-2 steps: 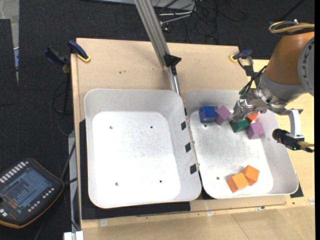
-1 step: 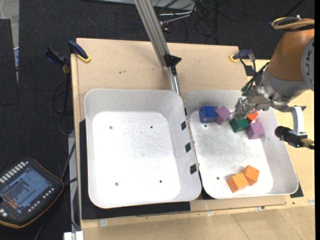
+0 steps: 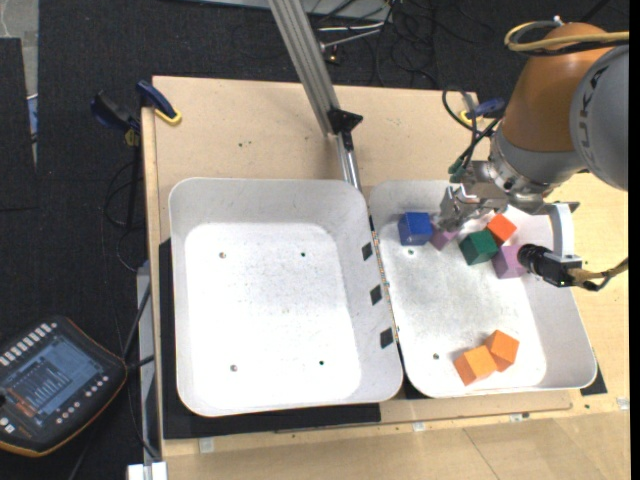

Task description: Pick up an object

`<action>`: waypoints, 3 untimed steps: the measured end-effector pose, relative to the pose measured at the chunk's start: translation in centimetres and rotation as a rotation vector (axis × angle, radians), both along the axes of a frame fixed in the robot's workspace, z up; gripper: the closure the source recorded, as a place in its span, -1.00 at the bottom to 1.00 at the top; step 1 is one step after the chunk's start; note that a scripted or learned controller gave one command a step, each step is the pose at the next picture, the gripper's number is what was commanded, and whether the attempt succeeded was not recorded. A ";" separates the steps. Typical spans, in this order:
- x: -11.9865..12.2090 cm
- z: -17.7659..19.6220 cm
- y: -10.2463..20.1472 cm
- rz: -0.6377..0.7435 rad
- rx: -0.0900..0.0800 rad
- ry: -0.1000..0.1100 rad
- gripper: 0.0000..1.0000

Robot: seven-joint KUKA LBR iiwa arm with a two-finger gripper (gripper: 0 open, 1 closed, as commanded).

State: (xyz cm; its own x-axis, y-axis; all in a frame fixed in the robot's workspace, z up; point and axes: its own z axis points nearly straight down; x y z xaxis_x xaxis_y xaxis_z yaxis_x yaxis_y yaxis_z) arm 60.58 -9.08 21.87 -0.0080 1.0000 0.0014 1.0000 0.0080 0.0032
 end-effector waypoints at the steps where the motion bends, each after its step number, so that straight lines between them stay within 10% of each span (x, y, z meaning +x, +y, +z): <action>1: 1.0 -0.5 5.2 0.000 0.000 0.002 1.00; 3: 1.4 2.2 15.5 0.000 0.001 0.001 1.00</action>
